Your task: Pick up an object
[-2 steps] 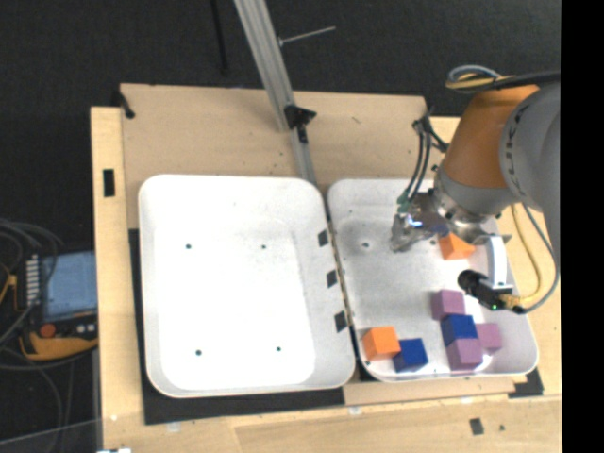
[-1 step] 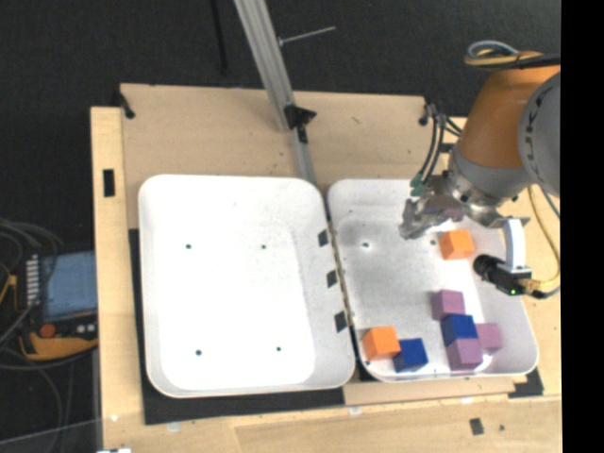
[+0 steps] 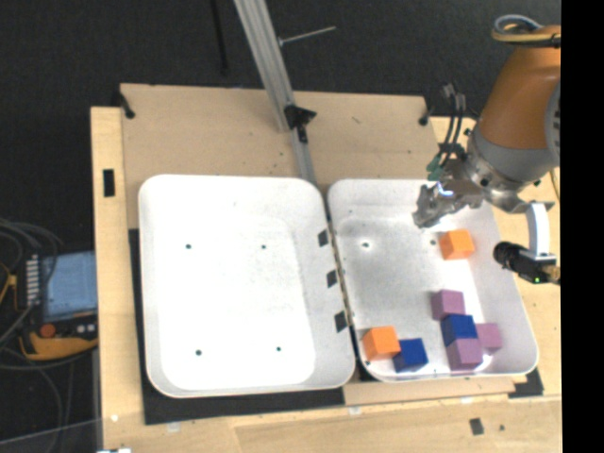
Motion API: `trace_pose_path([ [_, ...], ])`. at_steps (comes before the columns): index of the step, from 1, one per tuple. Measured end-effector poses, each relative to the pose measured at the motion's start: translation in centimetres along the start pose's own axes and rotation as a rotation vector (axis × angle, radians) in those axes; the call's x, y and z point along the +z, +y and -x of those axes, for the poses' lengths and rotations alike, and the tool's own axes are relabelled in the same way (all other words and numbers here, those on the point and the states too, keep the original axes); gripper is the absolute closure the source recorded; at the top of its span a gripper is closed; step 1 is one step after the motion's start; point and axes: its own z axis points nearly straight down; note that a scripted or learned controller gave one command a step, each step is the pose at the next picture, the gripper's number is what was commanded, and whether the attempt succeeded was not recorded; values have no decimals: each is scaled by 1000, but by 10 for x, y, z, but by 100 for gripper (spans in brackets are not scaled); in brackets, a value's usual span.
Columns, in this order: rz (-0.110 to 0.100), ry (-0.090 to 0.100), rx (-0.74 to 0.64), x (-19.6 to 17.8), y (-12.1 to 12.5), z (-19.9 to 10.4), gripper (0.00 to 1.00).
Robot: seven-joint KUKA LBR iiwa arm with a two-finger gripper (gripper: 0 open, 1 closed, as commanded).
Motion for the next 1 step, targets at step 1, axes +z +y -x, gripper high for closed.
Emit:
trace_pose_path([
  [1, -1, 0, 0, -38, 1, 1, 100],
])
